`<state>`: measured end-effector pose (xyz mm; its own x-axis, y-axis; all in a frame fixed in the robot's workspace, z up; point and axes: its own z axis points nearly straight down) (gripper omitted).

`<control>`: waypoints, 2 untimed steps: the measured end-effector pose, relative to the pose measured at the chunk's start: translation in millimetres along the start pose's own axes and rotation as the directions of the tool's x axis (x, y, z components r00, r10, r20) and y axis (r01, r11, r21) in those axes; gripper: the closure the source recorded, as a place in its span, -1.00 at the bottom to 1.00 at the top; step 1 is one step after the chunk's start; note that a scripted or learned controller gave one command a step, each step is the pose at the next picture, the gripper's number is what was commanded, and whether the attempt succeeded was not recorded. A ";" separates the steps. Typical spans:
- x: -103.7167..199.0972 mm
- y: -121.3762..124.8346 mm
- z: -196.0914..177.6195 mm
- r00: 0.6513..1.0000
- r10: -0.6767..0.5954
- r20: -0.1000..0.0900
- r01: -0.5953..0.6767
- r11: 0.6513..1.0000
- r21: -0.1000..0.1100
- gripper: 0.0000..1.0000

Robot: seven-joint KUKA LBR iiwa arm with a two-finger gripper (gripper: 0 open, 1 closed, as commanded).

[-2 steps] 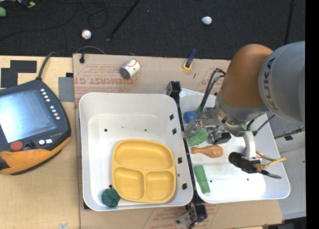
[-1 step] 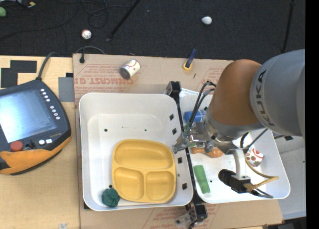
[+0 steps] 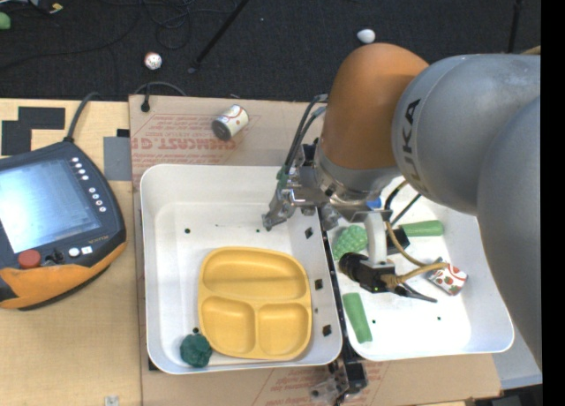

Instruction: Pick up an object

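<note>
Your arm [image 3: 477, 131] enters from three o'clock as a thick, smooth grey casting, rounded like a barrel and faintly glossy. Toward nine o'clock it meets a bulbous orange band [image 3: 371, 104], domed and matte, just above the wrist. On the grey shell beside that band you can read part of black block lettering, "KA", running along the curve. Below the orange, a short grey collar leads to darker metal hardware, with thin black cables looping alongside toward ten o'clock and toward five o'clock.
</note>
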<state>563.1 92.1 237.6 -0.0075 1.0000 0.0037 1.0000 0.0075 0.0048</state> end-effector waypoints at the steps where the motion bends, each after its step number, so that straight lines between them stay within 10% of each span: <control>1: 78.5 -50.1 126.7 1.000 0.003 0.004 -0.004 1.000 0.016 -1.00; 2: 72.4 -46.8 111.0 1.000 0.017 0.005 -0.017 1.000 0.013 1.00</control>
<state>516.3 164.5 126.6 0.0096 1.0000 -0.0009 0.9999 -0.0096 -0.0080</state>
